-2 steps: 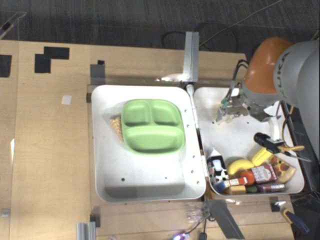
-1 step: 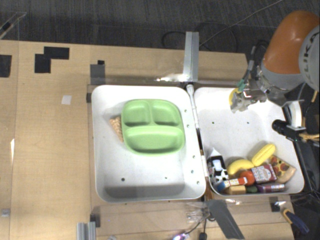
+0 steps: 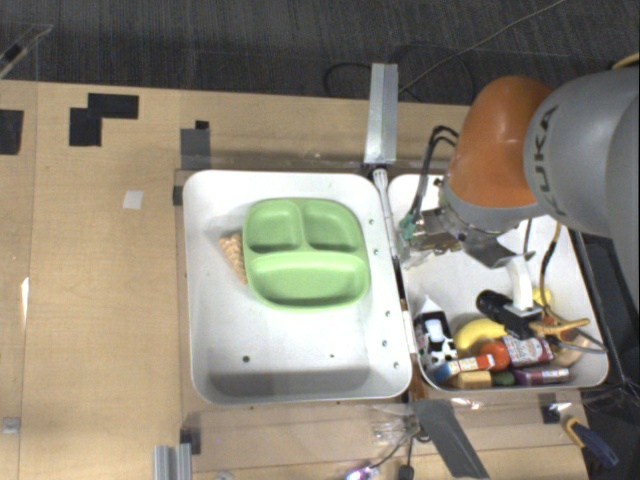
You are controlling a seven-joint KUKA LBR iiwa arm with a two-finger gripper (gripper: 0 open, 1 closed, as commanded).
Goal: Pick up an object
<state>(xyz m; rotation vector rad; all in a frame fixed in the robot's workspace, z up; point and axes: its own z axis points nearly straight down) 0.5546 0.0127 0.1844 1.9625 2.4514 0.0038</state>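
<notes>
We judge that we are in the approach step: the grey arm with its orange band (image 3: 500, 138) reaches over the right-hand shallow white bin (image 3: 592, 363), and the tool (image 3: 432, 233) hangs above that bin's upper left corner, close to the wall it shares with the left-hand shallow white bin (image 3: 215, 368). How the tool stands we cannot tell, since the wrist hides most of it, and we see nothing carried in it. The things worth picking lie well apart from it, heaped along the right bin's near edge: a yellow banana (image 3: 478, 330), a small round red object (image 3: 494, 353), a black-and-white box-like item (image 3: 433, 330) and a few dark bottles (image 3: 525, 351) (packed so tightly that they touch one another). In the left bin rests a green compartment tray of plastic (image 3: 303, 251), with a tan woven piece (image 3: 233, 256) tucked beside its left edge. The next move, as we see it, calls for travelling toward the heap, choosing one item with free sides, and descending squarely onto it.
</notes>
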